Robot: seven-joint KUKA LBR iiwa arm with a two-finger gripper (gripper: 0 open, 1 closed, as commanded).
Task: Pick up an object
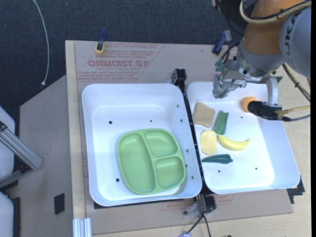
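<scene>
My gripper (223, 91) hangs open over the far left part of the right bin (276, 174), with nothing between its fingers. Just in front of it lies a tan bread slice (204, 114). A green pickle (221, 122) lies beside the bread. Nearer to the camera are a pale yellow round piece (208, 142), a yellow banana (234, 143) and a dark green pepper (217, 158). A small orange object (248, 103) sits at the bin's far right, to the right of the gripper.
The left bin (98, 112) holds a green divided plate (150, 159). A black divider clip (178, 76) stands between the bins at the far edge. The arm's orange band (271, 19) looms over the right bin's far corner, with cables trailing to the right.
</scene>
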